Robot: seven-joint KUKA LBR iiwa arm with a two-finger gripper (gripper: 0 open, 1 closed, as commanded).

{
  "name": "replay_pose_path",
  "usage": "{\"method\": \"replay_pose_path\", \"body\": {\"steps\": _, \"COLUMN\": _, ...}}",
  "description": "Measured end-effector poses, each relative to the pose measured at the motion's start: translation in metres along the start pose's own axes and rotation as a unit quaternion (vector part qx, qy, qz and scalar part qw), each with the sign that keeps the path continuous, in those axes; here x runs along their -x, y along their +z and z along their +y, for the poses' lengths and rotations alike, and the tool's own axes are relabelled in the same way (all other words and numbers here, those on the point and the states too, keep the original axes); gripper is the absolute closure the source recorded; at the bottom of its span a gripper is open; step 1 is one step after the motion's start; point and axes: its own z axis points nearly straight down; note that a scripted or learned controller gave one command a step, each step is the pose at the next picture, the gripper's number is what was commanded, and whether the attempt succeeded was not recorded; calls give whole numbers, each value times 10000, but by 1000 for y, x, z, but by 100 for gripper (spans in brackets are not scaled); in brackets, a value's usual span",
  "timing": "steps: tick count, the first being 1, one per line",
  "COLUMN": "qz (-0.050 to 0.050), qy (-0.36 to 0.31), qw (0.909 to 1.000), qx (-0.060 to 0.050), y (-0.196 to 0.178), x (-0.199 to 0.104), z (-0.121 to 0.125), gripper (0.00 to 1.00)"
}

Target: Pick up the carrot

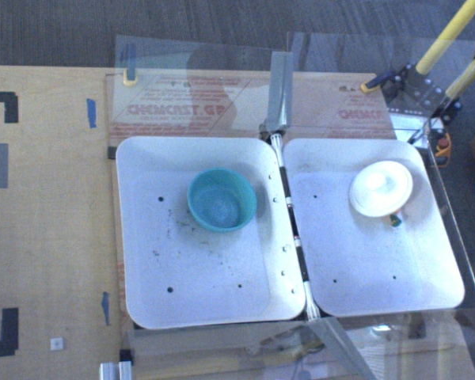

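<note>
Two shallow white bins sit side by side on the table (47, 236), their inner rims touching along a centre seam.

Left bin (142, 291): contains one teal bowl (222, 200), upright, mouth facing up, set above the bin's centre and toward the seam. The bin floor carries dark scuffs and a few small dark dots.

Right bin (380, 283): contains one white round dish (381, 187), lying in the upper right part of the bin, near the far wall.

Carrot: a small piece (395, 221) with a greenish and orange tint shows at the lower right rim of the dish, touching it — too small to confirm whether it is the carrot or how much of it lies under the dish.

Behind the bins, a clear sheet (198, 93) with red lettering covers the table. Two yellow poles (455, 26) with a black clamp stand at the upper right, off the table. Blue tape strips and black corner marks — all flat — lie on the table left of the bins.
</note>
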Motion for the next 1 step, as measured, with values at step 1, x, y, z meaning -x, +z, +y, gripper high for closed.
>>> {"method": "replay_pose_path", "body": {"steps": 1, "qz": 23, "qy": -2060, "qw": 9786, "qx": 15, "y": 23, "x": 35, "z": 5, "gripper": 100}}
